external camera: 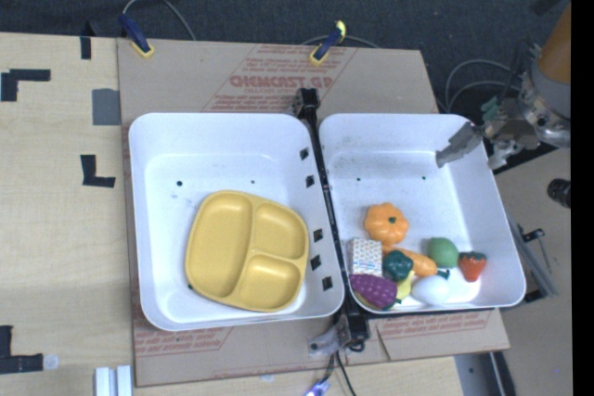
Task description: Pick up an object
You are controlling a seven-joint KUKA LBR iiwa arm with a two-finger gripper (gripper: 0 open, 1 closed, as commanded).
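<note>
Camera view: gripper [461, 144] sits over the right bin's [408, 139] upper right rim, arm [557, 60] coming in from the right edge; can't tell if it is open or closed, nothing seen between its tips. Toy food is bunched in that bin's lower part: orange pumpkin [386, 223], green ball [443, 251], strawberry [472, 265], purple grapes [373, 289], carrot [418, 264]. Left bin [158, 162] holds a yellow divided plate [247, 249]. Two yellow-and-blue clamps [136, 34] grip the cardboard's far edge.
</note>
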